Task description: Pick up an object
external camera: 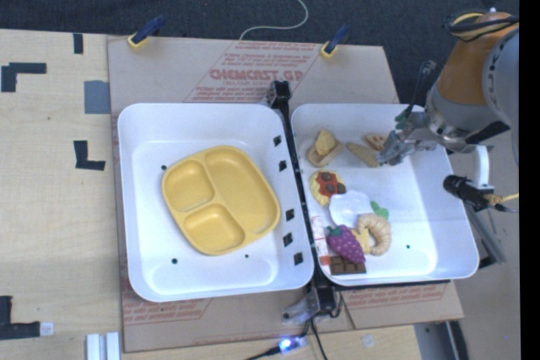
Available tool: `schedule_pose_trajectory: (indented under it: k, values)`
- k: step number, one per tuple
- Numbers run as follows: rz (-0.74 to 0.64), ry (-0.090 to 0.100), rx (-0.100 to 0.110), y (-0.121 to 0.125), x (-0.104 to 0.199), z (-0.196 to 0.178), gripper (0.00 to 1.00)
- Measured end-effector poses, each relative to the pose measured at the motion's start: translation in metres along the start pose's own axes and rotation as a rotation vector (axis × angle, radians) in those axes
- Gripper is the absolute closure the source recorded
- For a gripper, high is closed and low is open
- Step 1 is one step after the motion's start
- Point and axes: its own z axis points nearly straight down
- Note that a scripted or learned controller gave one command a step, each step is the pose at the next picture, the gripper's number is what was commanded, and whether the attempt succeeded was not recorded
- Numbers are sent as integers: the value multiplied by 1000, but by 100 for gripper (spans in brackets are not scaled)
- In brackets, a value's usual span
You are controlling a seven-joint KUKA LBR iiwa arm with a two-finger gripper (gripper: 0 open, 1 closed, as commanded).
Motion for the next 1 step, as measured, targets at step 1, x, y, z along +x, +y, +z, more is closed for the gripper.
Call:
schedule_pose_trajectory:
  k: [1]
  values:
    - [0, -1, -1, 8, -3, -44, 100]
